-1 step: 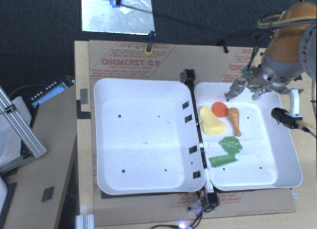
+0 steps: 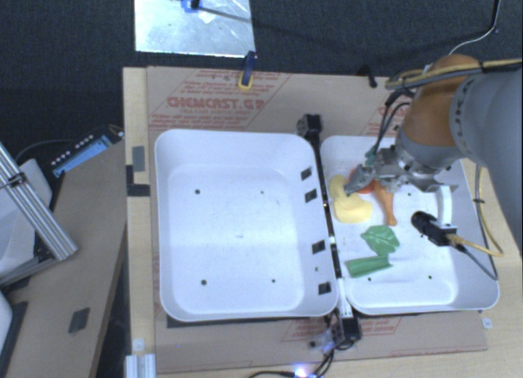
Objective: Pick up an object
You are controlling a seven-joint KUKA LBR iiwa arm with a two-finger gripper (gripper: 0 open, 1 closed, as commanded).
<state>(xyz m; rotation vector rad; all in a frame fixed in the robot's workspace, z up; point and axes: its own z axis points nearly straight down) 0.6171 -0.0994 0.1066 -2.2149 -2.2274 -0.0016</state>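
Fingers (image 2: 372, 174), state indeterminate, hover over the orange carrot (image 2: 382, 202), whose long axis runs toward the green piece (image 2: 381, 237).

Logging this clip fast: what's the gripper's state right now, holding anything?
Gripper: low in the right bin, over the orange object beside the yellow object; state cannot be told, no hold visible.

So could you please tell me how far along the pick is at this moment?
Done: the arm has reached into the right bin, and the gripper sits low over the orange piece beside the yellow piece. In hand: nothing visibly held. Left: grasp and lift; the green pieces lie untouched.
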